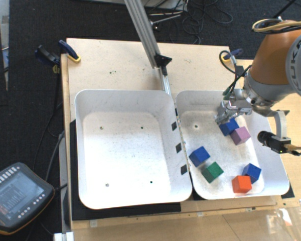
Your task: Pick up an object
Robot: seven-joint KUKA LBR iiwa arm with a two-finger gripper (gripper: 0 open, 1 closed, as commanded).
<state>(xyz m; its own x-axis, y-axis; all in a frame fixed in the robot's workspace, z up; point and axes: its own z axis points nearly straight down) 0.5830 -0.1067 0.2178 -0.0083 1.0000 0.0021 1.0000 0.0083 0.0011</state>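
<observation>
Two shallow white bins sit side by side on the bench, the left bin (90,134) bare of blocks and the right bin (200,104) holding six. Going rightward in the right bin, a blue block (199,155) lies near the dividing edge, with a green block (212,171) just beside it on the near side. Farther right and toward the far side, a second blue block (229,126) sits directly under the gripper (230,115), touching a purple block (240,135) on its right. The gripper's tips are at this blue block's top, yet whether they clamp it or stand apart cannot be told from this angle. Near the bin's front right corner, an orange block (242,184) rests against a third blue block (252,172).
</observation>
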